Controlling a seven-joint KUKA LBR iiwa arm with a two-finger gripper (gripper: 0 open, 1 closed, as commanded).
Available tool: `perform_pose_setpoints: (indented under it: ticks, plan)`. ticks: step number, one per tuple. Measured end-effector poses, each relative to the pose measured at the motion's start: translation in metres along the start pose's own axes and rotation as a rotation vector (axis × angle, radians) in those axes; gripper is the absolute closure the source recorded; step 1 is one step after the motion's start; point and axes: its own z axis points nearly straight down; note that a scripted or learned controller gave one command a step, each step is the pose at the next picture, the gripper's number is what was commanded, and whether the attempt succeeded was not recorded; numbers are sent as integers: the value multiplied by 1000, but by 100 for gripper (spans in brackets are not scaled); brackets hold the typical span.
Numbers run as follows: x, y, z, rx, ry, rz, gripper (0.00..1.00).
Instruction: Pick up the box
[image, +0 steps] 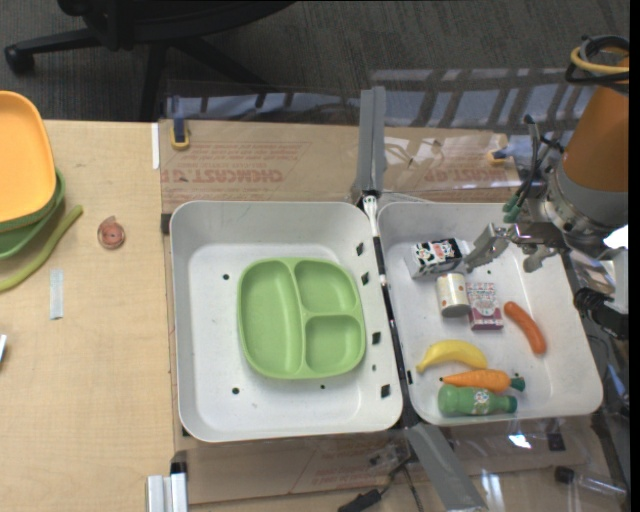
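A small pink and white box (485, 306) lies flat in the middle of the right bin (580, 395). A black and white carton (437, 256) lies on its side at the bin's upper left. My gripper (508, 250) hangs over the upper part of this bin, right of the carton and above the pink box. It is open, its fingers (482, 248) spread wide with nothing between them.
Also in the right bin are a cream cylinder (453, 295), an orange sausage (526, 327), a banana (451, 354), a carrot (483, 380) and a green bottle (477, 401). The left bin (200, 330) holds a green divided plate (300, 318). Plates (22, 190) are stacked at far left.
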Motion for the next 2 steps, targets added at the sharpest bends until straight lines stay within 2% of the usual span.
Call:
perform_pose_setpoints:
  ticks: [1,2]
  plan:
    - [-60,-2,84,-1,1,26,0]
    - [-57,16,154,-5,-1,-197,0]
